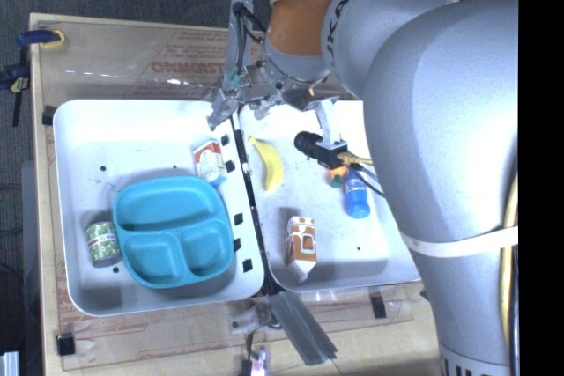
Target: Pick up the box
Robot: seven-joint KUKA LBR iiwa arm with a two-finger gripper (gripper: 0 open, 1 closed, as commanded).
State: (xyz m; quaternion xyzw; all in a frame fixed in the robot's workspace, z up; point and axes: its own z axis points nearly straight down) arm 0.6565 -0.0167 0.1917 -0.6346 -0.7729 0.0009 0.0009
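- The hand (231, 101) hangs over the far edge of the left bin (70, 123), close to the wall between the two bins. I cannot tell if it is open or closed.
- The box (208, 161) lies in the left bin, just near of the hand, beside the blue tray (172, 229).
- The box is tight against the middle wall, so I think the hand could bump the wall or the tray and miss.
- A carton (300, 244) in the right bin (374, 264) looks like a box too. The arm might go for the wrong one.
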